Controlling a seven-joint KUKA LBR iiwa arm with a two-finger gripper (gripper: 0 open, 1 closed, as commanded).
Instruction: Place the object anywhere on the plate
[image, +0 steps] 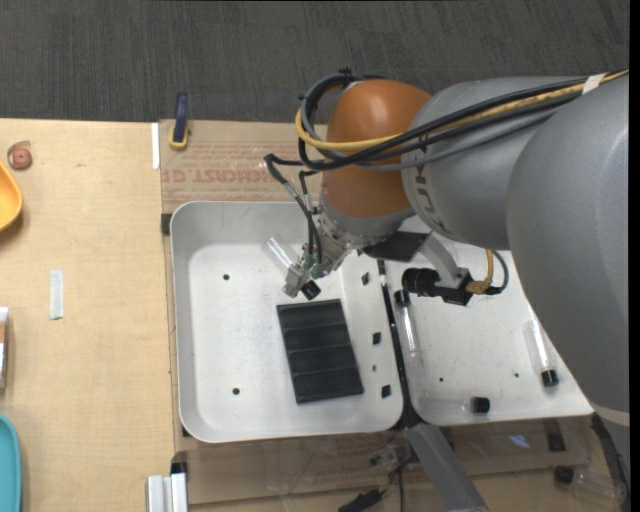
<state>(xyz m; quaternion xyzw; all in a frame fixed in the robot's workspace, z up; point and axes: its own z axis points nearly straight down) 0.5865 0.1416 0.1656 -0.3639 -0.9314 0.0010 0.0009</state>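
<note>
A black ribbed rectangular plate (320, 350) lies flat in the left white bin (205, 330), right of its middle. My gripper (298, 278) hangs just above the plate's far left corner, reaching down from the orange-banded wrist (370, 150). A small dark bit with a green spot (311, 289) sits at the gripper's tip; I cannot make out whether it is a held object or part of the tool. The arm's bulk hides the far part of both bins.
The right bin (500, 400) holds a small black piece (480, 405), a clear tube (541, 356) and a pale cylinder (408, 328) near the divider. The wooden bench (80, 300) stretches left, with an orange dish (8, 200) at its edge.
</note>
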